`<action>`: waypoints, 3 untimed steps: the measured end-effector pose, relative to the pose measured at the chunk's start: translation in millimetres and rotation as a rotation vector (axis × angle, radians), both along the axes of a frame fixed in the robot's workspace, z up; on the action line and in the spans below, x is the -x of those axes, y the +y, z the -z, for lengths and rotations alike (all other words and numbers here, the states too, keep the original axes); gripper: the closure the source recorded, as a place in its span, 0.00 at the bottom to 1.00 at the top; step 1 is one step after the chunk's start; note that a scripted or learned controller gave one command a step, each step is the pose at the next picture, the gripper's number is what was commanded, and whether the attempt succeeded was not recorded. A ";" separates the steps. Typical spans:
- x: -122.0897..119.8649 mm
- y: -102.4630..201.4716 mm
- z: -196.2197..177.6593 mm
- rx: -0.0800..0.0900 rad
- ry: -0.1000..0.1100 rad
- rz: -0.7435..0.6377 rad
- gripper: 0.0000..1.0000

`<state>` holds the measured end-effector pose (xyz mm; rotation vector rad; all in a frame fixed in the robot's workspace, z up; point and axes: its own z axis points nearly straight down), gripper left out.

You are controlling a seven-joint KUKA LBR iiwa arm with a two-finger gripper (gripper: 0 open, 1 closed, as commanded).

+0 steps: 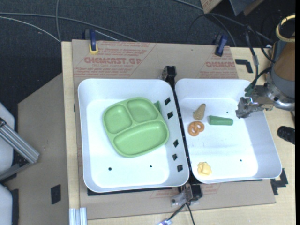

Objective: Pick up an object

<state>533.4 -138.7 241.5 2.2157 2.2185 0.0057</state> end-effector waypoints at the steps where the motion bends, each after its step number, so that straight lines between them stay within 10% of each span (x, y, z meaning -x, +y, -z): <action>1: -0.8 0.0 -12.5 -0.001 0.004 0.000 1.00; 3: -6.4 104.5 -16.7 -0.004 0.009 -0.005 1.00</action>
